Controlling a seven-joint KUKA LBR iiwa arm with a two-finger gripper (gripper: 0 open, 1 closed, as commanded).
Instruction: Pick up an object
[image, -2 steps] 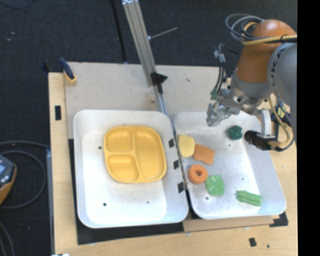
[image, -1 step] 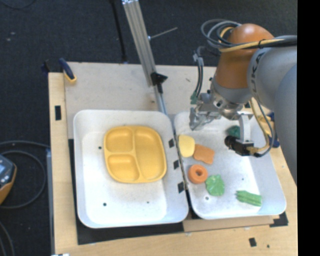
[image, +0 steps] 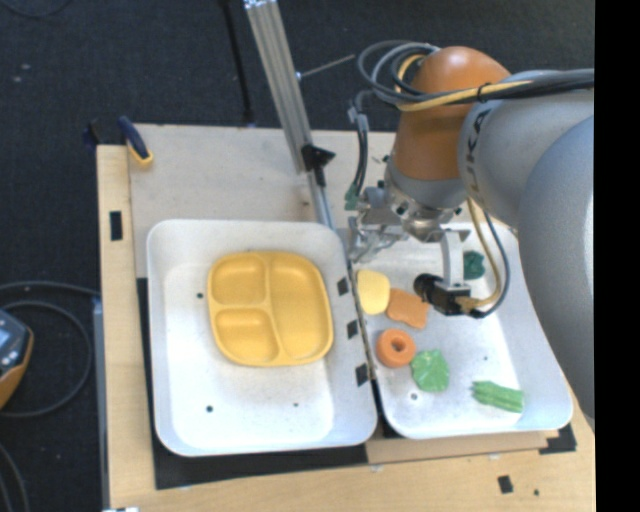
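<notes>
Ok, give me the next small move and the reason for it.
Probably lower the gripper a little toward the yellow piece. The gripper sits at the back left of the right bin, just behind that piece, with nothing visibly between its fingers. The orange ring and the green pieces lie farther off, so the yellow one looks like the nearest pick.

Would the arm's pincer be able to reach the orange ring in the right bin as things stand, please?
Probably yes. The orange ring lies open from above, with small gaps to the orange wedge and green lump, and the pincer hangs just up the same bin.
</notes>
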